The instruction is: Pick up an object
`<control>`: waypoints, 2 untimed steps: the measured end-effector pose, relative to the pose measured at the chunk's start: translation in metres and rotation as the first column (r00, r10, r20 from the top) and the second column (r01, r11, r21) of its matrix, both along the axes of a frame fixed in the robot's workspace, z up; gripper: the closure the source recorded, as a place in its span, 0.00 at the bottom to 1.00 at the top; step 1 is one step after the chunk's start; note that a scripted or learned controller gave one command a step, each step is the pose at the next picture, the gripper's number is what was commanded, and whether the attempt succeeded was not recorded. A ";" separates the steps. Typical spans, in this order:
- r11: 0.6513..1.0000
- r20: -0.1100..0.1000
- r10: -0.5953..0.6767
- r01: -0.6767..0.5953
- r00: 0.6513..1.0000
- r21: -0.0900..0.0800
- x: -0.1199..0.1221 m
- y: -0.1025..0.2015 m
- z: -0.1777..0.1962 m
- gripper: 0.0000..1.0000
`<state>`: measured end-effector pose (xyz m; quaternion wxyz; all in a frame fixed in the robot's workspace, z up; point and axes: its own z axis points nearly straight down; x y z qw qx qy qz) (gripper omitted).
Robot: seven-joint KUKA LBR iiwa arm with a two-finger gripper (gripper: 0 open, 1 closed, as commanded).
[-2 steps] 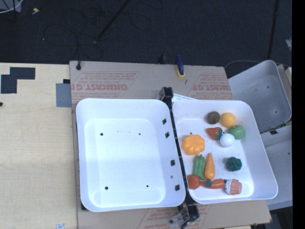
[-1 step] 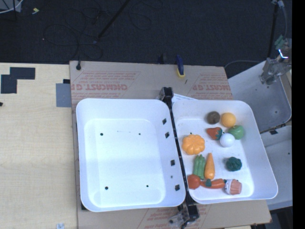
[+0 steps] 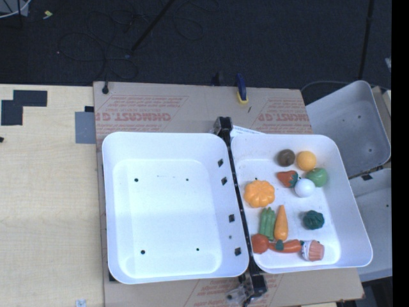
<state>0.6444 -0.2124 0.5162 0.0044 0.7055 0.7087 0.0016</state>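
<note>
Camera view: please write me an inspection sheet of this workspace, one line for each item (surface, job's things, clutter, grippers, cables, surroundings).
Surface: two shallow white bins side by side, left bin and right bin, on a cardboard sheet over a light wooden bench.
Job's things: toy foods, all in the right bin: orange pumpkin, green pod, carrot, dark green piece, white ball, orange ball, brown ball.
Clutter: blue-and-yellow clamp at the cardboard's far edge.
Grippers: nothing seen.
Cables: thin cables on the dark floor behind the bench.
Surroundings: grey metal tray right of the bins; dark patches on the bench.
</note>
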 end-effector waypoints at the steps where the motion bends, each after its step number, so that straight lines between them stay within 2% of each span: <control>1: 1.000 -0.022 -0.004 0.004 1.000 0.008 -0.004 0.001 -0.184 1.00; 2: 1.000 0.003 -0.002 0.002 1.000 -0.001 0.000 -0.001 -0.035 1.00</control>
